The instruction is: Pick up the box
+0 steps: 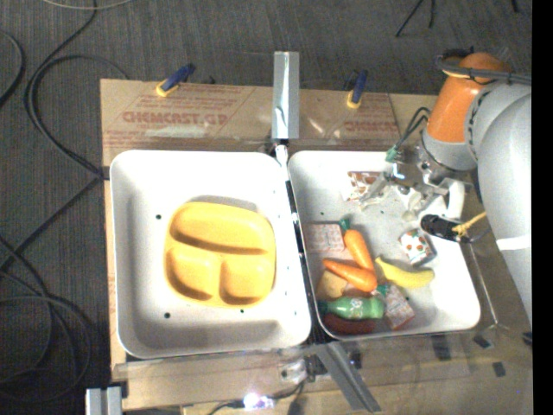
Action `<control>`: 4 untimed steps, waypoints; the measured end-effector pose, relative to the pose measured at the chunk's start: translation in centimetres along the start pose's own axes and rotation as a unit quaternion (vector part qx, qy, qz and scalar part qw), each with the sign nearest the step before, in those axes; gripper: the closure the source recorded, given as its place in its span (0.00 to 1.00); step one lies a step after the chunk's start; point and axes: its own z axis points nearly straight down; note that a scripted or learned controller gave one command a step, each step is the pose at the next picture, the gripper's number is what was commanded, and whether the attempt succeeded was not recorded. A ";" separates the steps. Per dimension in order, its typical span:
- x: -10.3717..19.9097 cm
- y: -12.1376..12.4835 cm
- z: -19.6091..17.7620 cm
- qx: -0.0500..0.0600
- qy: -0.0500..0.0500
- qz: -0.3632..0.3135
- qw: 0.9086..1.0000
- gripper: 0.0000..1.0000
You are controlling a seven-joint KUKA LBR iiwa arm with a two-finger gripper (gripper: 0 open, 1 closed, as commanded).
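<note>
Bench seen from above at a slant, with two shallow white bins side by side in front of you. Your left bin (130, 258) holds a yellow sectioned tray (221, 252). Your right bin (315, 175) holds a cluster of toy food along its near left side: two carrots (356, 258), a banana (404, 274), a green bottle (351, 306) and a dark sausage-like piece (350, 324).

Your grey arm with its orange band (454, 111) reaches in from the right, and the gripper (406, 178) hangs over the far right corner of the right bin. You cannot tell from this view whether it is open or closed, and nothing can be seen held in it.

The box (417, 247), small with a red and white pattern, lies on the bin floor near the right wall, just beside the banana's tip and near the gripper, a little toward you from it. It looks tilted.

You should judge the task as not yet done: the box rests in the bin, so the approach, grasp and lift all remain
</note>
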 end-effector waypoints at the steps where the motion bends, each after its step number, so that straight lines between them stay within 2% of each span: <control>1: 0.0 0.0 0.0 0.002 0.001 0.007 1.000 0.00; 2: 0.0 0.0 0.0 0.002 0.001 0.009 1.000 0.00; 3: 0.0 -0.3 -0.4 0.010 0.000 0.007 1.000 1.00; 4: 3.6 -0.7 -11.3 -0.044 0.002 0.044 0.998 1.00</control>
